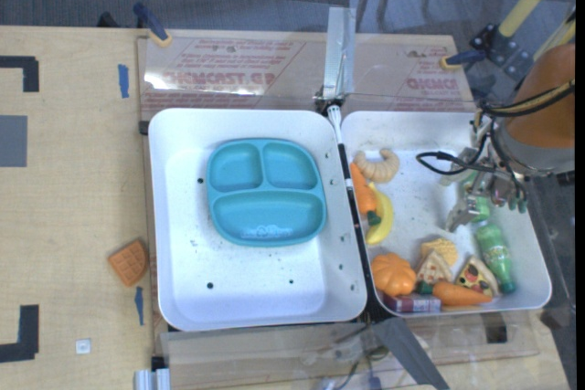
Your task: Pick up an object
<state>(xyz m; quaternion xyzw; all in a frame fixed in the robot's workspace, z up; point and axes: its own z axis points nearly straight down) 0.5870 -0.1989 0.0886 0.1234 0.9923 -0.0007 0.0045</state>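
Seen from above at a slant, two shallow white bins sit side by side on a wooden bench. The left bin [174, 224] holds a blue divided plate [266, 192] with three compartments, lying flat near the bin's middle. The right bin [535, 288] holds a scatter of toy food: a pale croissant [378, 164] near the top left, a carrot [363, 193] and a banana [382, 220] just below it along the left wall, an orange pumpkin [393, 271] in the lower left, a piece of corn [439, 249] and a pizza slice [475, 273] near the bottom, a second carrot [462, 294] lying along the front wall, and a green bottle [494, 255] lying tilted at the right. The arm [544, 100], grey with an orange band, reaches in from the right over the right bin. Its gripper [468, 215] hangs low, just above and to the left of the green bottle, close to it; tangled cables blur the tip, so how far it is open, and whether it has hold of anything, cannot be told. Outside the bins, a small waffle [129, 261] lies on the bench to the left of the left bin.
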